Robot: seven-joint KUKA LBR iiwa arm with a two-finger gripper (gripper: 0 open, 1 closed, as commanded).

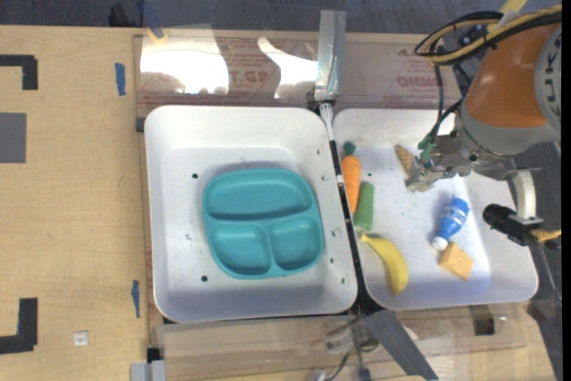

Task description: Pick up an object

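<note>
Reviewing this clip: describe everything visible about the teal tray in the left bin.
The teal tray is a rounded-rectangle divided plate that looks like matte plastic. It has three compartments: one long one along the far side and two smaller ones on the near side. It lies flat, slightly rotated, near the middle of the left bin, resting on the bin's white floor. Nothing lies in it or touches it otherwise.

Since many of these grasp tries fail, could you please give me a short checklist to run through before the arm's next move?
1. Gripper is over the right bin: ok.
2. A thing is seen between its fingers: cannot tell.
3. Blue bottle lies apart from the orange block: ok.
4. Banana lies away from the gripper: ok.
5. Carrot and green piece lie apart: not ok, they touch by the divider.
</note>
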